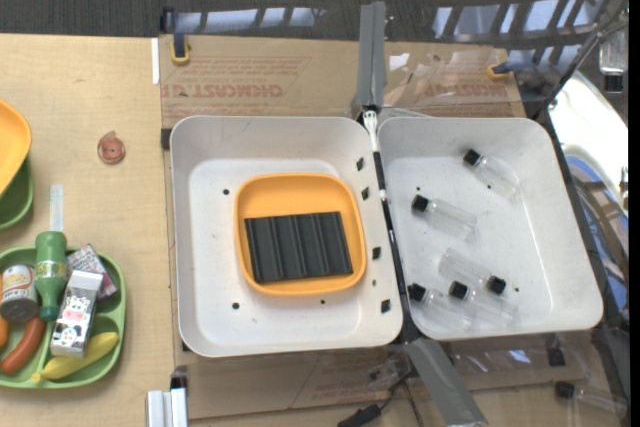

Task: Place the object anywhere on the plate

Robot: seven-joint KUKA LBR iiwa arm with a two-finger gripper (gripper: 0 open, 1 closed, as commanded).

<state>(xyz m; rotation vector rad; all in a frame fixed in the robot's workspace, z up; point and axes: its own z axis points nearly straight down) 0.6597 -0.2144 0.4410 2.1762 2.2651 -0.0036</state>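
The two bins, left (200,245) and right (560,215), look like smooth moulded white plastic with a faint satin sheen along their rounded rims. The plate (300,193) in the left bin is orange plastic, smooth and slightly glossy, and the dark block (300,247) lying on it is matt charcoal with a ribbed, grooved top. The vials (455,215) in the right bin are clear glossy plastic or glass with matt black caps. Under the bins lies brown cardboard (260,85), dull and papery, with printed lettering. The bench (80,95) at the left has a pale, matt wood-look surface.
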